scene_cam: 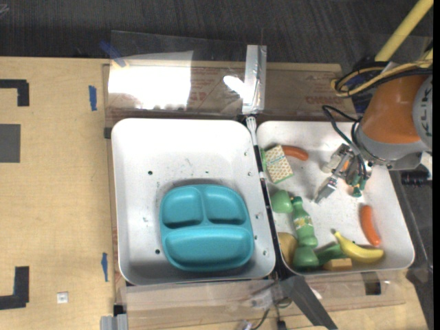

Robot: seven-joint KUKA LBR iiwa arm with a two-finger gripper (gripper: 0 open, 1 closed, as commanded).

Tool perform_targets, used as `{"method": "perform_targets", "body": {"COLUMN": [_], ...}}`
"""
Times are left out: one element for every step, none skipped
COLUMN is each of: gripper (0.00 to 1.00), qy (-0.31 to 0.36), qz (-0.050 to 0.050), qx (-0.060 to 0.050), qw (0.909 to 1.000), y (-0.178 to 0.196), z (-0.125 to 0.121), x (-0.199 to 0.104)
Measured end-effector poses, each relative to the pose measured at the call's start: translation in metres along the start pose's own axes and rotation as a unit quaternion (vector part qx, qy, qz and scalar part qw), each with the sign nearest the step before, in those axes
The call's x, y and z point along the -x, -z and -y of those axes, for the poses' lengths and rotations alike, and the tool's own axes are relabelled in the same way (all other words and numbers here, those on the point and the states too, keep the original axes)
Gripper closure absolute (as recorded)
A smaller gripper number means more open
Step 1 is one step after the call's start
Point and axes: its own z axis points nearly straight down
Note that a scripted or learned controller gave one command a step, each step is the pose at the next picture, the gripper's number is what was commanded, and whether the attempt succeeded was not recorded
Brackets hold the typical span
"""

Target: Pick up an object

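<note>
Right bin (405, 243) | jaws (328, 185) hover | sausage (370, 225) beside, lower right

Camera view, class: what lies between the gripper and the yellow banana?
Bare white bin floor separates the gripper from the curved yellow banana; the orange sausage lies just aside.

Grey KUKA arm (412, 126) with a rounded casing, broad orange band (390, 112) above the wrist; small metallic two-finger gripper (328, 188) with slim silver fingers, green and red wiring at its base; black and yellow cables (357, 81) looping behind the band
</note>
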Motion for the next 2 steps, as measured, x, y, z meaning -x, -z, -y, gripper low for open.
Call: {"method": "perform_targets", "body": {"gripper": [0.0, 0.0], "qy": [0.001, -0.033], "qz": [0.001, -0.016], "qx": [0.001, -0.009], "qw": [1.0, 0.9993], "y": [0.001, 0.001], "z": [-0.023, -0.071], "x": [-0.054, 0.013]}}
